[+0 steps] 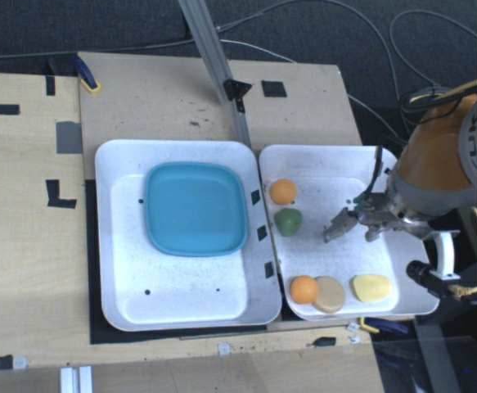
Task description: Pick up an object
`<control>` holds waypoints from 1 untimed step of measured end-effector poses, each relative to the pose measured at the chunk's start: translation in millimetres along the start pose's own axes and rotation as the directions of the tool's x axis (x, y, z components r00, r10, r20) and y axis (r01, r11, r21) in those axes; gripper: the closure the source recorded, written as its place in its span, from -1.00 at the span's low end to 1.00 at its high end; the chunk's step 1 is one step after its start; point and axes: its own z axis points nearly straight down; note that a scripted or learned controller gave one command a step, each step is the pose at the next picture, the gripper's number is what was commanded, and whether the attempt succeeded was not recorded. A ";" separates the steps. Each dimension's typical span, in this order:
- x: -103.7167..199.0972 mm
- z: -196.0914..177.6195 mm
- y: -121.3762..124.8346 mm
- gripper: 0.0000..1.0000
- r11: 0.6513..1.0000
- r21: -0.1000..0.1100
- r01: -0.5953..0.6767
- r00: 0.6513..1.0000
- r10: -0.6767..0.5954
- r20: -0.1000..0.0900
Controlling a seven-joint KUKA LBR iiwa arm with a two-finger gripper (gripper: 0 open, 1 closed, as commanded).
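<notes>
- The hand (336, 229) hung over the middle of the right bin (328, 155), its dark fingers pointing toward 9 o'clock; nothing lay between them, but whether they stood spread or closed could not be told at this size.
- The nearest candidates were the green ball (288, 220) just at 9 o'clock of the fingertips and the orange ball (283, 191) at about 10 o'clock, both close to the bin's left wall.
- Along the 6 o'clock edge sat another orange ball (303, 289), touching a tan round piece (330, 294), with a yellow piece (371, 286) apart from them at 4 o'clock of the hand.
- The left bin (115, 219) carried a blue plate (195, 209).
- To do the step well, the hand would likely need to centre over the green ball, straddle it evenly, descend straight and keep clear of the wall, since a round thing may roll off a lopsided pinch.
</notes>
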 end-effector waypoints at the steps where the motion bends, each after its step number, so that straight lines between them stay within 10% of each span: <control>1: 8.7 48.3 -5.2 -1.00 1.000 0.001 0.001 1.000 -0.001 0.000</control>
